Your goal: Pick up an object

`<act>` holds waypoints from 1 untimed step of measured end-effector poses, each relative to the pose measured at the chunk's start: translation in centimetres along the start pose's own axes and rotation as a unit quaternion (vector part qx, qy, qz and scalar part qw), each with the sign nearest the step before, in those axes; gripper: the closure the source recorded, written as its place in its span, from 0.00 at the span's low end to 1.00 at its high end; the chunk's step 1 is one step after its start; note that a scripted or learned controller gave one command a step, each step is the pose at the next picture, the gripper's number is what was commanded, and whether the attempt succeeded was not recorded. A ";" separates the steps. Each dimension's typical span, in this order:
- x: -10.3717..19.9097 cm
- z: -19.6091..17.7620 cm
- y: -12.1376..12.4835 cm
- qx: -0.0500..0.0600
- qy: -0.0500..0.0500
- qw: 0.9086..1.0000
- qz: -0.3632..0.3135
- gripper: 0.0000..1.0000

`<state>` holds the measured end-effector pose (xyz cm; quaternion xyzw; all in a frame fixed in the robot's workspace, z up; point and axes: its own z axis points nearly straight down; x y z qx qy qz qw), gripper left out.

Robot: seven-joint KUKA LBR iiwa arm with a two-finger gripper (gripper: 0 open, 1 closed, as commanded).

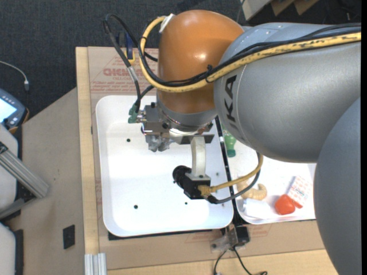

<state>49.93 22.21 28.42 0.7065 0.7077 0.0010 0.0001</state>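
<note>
My gripper (156, 141) hangs under the orange wrist band, over the upper middle of the left white bin (117, 176). Nothing shows beneath it except the bin's bare floor. In the right bin (252, 215) lie a red-orange rounded object (285, 204), a small white packet with red print (299, 189) and a beige curved piece (257, 192). A green object (230, 144) sits at that bin's left wall, next to the divider. The arm hides most of the right bin.
The bins rest on a cardboard-topped bench (86, 153). A metal rail (20, 168) and a device with a screen (8, 112) stand off the bench at the left. The big grey arm covers the whole right side.
</note>
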 end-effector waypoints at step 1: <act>0.0 -1.0 0.0 0.000 0.000 1.000 0.000 1.00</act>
